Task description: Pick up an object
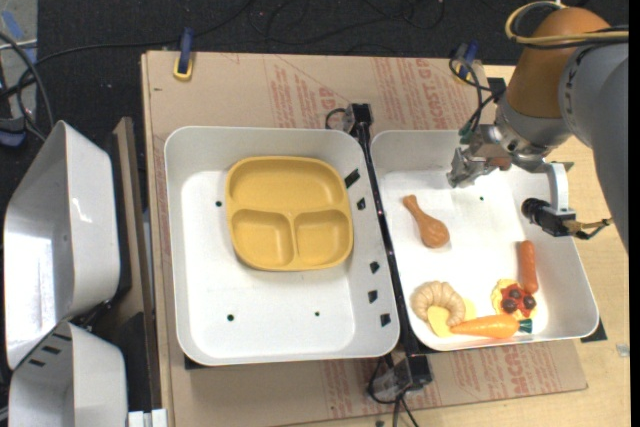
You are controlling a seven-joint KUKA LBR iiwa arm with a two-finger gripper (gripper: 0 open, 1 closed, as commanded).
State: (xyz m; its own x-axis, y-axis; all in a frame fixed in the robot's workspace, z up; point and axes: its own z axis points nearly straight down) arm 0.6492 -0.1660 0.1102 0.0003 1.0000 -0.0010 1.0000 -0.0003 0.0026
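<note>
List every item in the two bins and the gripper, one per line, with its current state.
gripper: over the right bin's far part, nothing seen between its fingers
yellow divided plate: flat in the left bin, compartments bare
drumstick: lying loose, mid right bin
sausage: lying by the right wall
croissant: lying near the front edge
carrot: lying on its side by the front edge
</note>
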